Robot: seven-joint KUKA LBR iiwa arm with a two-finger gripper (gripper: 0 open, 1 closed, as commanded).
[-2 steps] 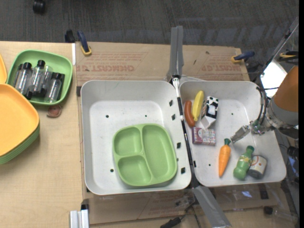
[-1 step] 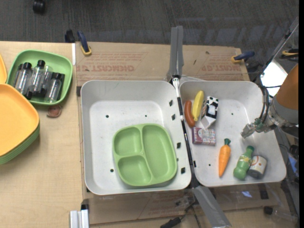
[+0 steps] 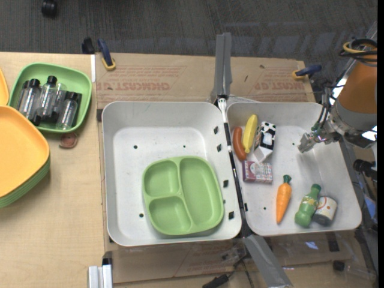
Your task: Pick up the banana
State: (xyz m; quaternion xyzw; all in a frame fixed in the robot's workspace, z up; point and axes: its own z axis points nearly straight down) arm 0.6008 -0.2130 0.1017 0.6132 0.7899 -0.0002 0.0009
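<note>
Arm poised over the right bin, banana untouched.

The small yellow curved banana (image 3: 249, 131) lies near the left wall of the right shallow white bin (image 3: 351, 212), just beside an orange-red sausage-shaped toy (image 3: 239, 143) and a black-and-white carton (image 3: 266, 138). The grey two-finger gripper (image 3: 309, 141) hangs over the bin's upper right, well apart from the banana; whether its jaws are apart or together cannot be told. A green divided plastic tray (image 3: 182, 195) sits in the left white bin (image 3: 120, 125).

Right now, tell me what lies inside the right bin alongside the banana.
The right bin holds the banana beside a hot dog, a black-and-white carton, a pink box, a carrot, a green bottle and a can. Anything beneath them is covered.
</note>
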